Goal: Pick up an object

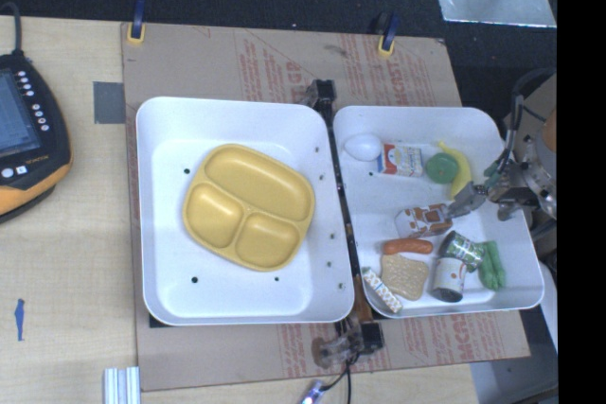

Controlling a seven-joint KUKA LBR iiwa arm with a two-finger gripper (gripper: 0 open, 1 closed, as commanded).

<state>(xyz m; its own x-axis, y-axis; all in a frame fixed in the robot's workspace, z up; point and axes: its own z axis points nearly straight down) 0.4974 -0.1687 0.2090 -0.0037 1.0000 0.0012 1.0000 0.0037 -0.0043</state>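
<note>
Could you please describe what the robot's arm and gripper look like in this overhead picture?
At the picture's right edge, the arm shows as rounded grey casing with an orange band. Below it sits a dark, metallic wrist assembly, and the two-finger gripper reaches out from it as slim grey metal parts over the right-hand shallow white bin. No markings are legible.

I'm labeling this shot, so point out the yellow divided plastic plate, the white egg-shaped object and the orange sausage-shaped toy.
Yellow divided plastic plate (248, 206): camera view, middle ridge between compartments.
White egg-shaped object (362, 146): camera view, center of its top.
Orange sausage-shaped toy (408, 247): camera view, middle of its length.
</note>
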